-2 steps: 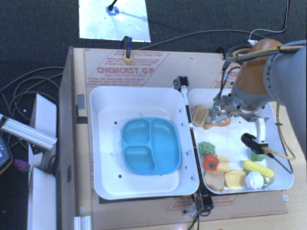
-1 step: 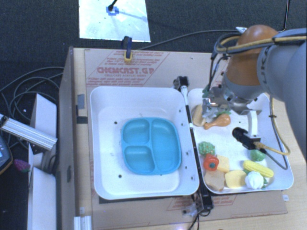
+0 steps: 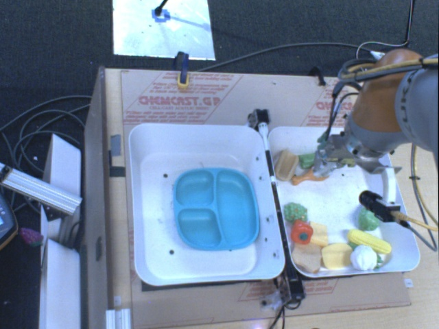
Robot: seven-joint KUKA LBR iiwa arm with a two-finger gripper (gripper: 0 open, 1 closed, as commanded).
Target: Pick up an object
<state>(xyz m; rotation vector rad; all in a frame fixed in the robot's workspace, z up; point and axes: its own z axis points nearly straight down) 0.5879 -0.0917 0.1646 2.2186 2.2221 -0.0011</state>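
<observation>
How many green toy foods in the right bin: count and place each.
3: a green piece at the far end beside the gripper, broccoli by the left wall, a green lump near the right wall. The arm may hide more.

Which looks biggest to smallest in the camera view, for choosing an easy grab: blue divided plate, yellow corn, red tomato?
1. blue divided plate, by far
2. yellow corn
3. red tomato, though only slightly smaller than the corn

Even, soft light — slight blur
</observation>
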